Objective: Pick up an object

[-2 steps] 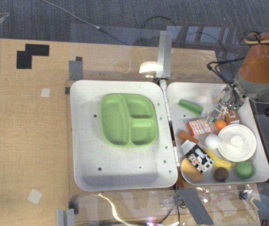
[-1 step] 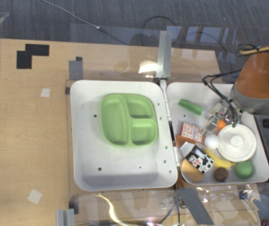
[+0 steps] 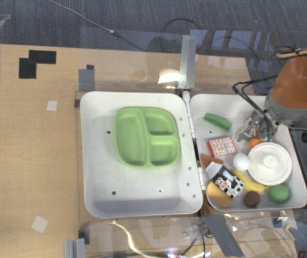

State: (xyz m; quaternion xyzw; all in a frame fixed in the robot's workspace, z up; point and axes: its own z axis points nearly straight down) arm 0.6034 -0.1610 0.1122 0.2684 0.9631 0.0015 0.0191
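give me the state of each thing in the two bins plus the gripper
green divided tray: upright, lying flat in the left bin
green stick: lying flat in the right bin
white bowl: upright, open side up
white ball: resting beside the bowl
green ball: resting at the bin's near corner
gripper: low in the right bin

Just 1 fixed cam up high, tilted down toward 12 o'clock, framing both bins (image 3: 143, 104); arm (image 3: 298, 87) enters from 3 o'clock.
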